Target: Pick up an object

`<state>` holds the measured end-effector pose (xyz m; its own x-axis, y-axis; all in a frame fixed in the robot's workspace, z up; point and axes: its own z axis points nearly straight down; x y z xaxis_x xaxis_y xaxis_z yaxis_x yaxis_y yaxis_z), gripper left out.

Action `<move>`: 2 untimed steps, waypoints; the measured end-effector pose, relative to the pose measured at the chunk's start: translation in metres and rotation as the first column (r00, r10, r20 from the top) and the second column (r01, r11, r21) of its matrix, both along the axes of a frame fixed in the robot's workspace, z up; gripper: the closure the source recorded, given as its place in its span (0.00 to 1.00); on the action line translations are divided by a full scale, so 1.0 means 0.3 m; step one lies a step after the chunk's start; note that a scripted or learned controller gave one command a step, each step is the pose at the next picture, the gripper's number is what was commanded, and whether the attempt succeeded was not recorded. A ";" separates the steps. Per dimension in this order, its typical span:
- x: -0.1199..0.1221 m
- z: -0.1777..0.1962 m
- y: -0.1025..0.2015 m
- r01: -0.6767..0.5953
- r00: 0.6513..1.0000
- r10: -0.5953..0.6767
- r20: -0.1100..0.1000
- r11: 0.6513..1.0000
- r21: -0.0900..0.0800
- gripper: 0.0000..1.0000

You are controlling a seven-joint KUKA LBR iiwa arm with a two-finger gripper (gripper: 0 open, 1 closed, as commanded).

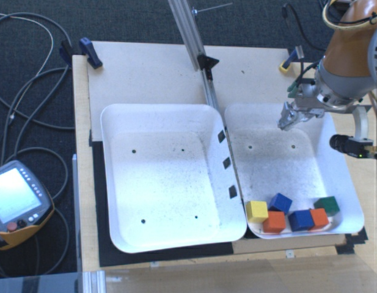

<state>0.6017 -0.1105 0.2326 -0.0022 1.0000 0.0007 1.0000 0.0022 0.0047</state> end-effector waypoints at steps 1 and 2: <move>0.082 -0.093 -0.092 0.004 1.000 -0.004 -0.003 1.000 -0.003 1.00; 0.125 -0.392 -0.173 0.004 1.000 -0.004 -0.014 1.000 0.001 1.00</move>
<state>0.6391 -0.1624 0.1151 0.0017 1.0000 0.0013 1.0000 -0.0017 -0.0095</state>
